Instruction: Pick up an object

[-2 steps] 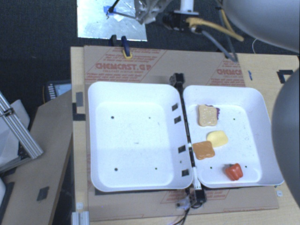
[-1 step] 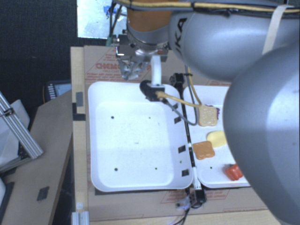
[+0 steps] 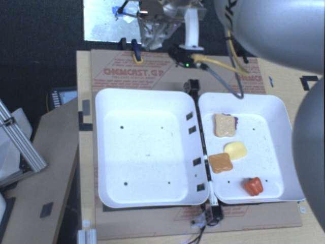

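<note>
Two white bins sit side by side on the surface, a brown board with red lettering. The left bin shows only bare white floor with a few dark dots.

The right bin holds four small items:
- a tan toast-like slice, toward the far side, with a bit of purple at its right edge
- a pale yellow piece, near the middle
- an orange-brown square piece, just beside the yellow one, close to the divider between the bins
- a red-orange item, near the front right corner, apart from the others

The gripper is at the top of the view, beyond the far edge of the bins and well apart from all four items. Whether it is wide or narrow: cannot tell, the detail is too blurred. Nothing is seen held.
</note>
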### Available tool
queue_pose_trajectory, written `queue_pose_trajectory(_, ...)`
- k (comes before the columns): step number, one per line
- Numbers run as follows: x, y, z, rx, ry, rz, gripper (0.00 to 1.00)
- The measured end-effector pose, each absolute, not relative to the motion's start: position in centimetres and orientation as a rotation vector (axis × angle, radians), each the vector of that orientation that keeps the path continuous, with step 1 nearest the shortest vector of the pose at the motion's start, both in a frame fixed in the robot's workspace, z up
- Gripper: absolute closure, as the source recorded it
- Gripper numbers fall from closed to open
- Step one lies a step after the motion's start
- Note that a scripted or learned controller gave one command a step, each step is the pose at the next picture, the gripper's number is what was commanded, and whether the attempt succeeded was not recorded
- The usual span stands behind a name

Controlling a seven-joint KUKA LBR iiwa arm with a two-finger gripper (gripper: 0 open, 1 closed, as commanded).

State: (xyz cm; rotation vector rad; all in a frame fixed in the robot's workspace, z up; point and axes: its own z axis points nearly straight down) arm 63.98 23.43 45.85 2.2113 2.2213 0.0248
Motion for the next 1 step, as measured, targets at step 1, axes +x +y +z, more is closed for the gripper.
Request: queue_pose_trajectory(1, 55.98, 23.44, 29.19, 2.225, 2.232, -0.028, 1.00)
